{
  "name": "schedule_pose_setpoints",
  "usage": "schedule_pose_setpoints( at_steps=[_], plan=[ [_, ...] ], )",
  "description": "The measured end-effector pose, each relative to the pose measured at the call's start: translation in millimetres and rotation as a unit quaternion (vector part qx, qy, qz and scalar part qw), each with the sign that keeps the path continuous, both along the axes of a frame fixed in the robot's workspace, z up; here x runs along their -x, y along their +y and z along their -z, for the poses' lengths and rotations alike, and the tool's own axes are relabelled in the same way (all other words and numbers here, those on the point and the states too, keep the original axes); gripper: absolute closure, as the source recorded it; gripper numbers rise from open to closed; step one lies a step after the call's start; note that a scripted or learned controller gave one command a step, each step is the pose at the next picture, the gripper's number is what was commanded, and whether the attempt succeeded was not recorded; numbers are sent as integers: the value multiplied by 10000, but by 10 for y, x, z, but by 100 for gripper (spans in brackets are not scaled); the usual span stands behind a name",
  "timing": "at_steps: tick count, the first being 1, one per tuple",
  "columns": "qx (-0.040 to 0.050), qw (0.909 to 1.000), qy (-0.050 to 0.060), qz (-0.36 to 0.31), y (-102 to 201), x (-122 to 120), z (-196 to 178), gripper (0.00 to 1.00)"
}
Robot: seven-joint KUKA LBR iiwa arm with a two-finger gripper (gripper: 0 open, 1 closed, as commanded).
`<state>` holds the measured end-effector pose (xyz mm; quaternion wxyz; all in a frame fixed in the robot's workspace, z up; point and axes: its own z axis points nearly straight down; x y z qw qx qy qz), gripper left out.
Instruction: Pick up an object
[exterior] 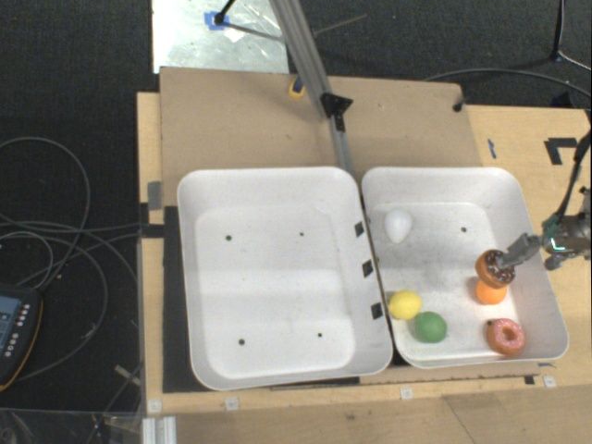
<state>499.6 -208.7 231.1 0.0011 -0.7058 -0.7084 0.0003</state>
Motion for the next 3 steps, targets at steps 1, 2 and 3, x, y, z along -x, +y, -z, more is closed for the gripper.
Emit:
schedule_pose_setpoints(
  at_steps=[1,2,3],
  plan=[
    [5,10000,-18,-1,1,-9,-18,0],
    [0,10000,6,15,-30,-43,597,0],
    [-1,10000,3,13,-52,-129,1073,0]
  ],
)
